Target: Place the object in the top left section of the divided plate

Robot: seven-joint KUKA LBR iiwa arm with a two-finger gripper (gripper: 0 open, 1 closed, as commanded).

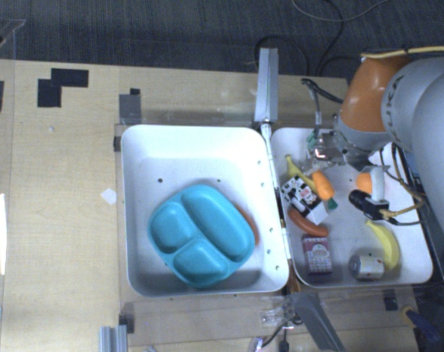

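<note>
Target object not specified; likely the carrot (322, 185) in the right bin (420, 270), under the tool (321, 151). Judged light, stiff, smooth; best gripped mid-body. Tool state cannot be told. Divided plate (201, 234) sits in the left bin (137, 196).

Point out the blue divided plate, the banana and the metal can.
blue divided plate (220, 223): camera view, on the floor of its largest section.
banana (387, 243): camera view, on the middle of its curved yellow body.
metal can (367, 267): camera view, on its silver side.
</note>
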